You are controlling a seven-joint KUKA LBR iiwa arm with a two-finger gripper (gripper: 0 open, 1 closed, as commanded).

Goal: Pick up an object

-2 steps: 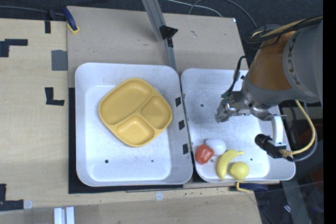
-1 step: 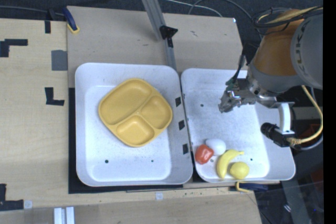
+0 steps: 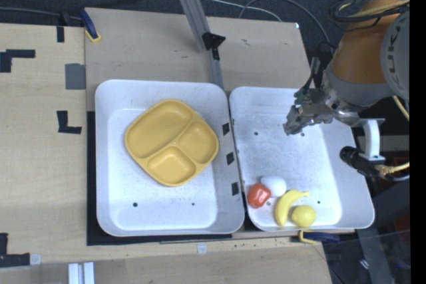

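End effector (image 3: 297,122) over right bin (image 3: 346,163), upper part; finger state: cannot tell. Fruit cluster lies toward 6 o'clock: banana (image 3: 286,204), long axis roughly 1–7 o'clock, nearest candidate.

camera view: fixed overhead, slanted down | covers both bins (image 3: 163,93) | arm (image 3: 366,56) enters from right

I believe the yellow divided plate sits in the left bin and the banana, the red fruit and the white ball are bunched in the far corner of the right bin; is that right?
Not quite: the camera view shows the banana, red fruit and white ball bunched in the near corner of the right bin, beside the divider. The yellow divided plate does sit in the left bin.
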